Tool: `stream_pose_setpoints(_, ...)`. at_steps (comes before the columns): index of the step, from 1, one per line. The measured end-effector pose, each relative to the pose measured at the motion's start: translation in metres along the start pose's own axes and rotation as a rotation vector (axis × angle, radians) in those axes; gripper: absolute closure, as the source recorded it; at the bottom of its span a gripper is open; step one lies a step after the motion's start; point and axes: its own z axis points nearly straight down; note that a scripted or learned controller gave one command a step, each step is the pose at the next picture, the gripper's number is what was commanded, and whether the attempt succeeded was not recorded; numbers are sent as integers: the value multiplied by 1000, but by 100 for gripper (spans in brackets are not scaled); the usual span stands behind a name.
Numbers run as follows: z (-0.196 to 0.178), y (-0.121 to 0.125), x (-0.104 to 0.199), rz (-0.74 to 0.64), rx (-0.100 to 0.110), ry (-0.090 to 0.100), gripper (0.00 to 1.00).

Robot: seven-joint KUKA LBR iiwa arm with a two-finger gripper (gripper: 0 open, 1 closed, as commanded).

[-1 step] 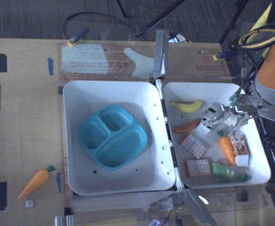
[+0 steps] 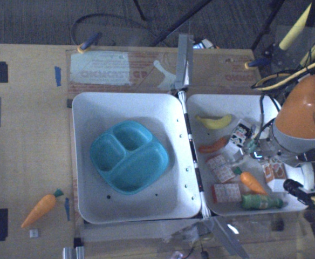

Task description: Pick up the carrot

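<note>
Orange carrot [image 2: 252, 182] lies in right bin [image 2: 230, 102], just below-left of gripper [image 2: 256, 149]; green bottle [image 2: 261, 202] beneath it. Finger opening cannot be told.

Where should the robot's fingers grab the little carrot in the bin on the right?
Probably around the thick orange middle of the carrot, coming straight down from above. It lies flat and slanted in the right bin, so the fingers should close across its narrow width. The green bottle sits close beside its pointed end, so stay nearer the leafy end.
</note>
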Motion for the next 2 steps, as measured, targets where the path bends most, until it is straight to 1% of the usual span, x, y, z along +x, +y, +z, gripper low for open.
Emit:
stream_pose_setpoints(1,14,-40,14,175,-3,0,0)
stream_pose_setpoints(2,3,-39,13,178,-8,-1,100)
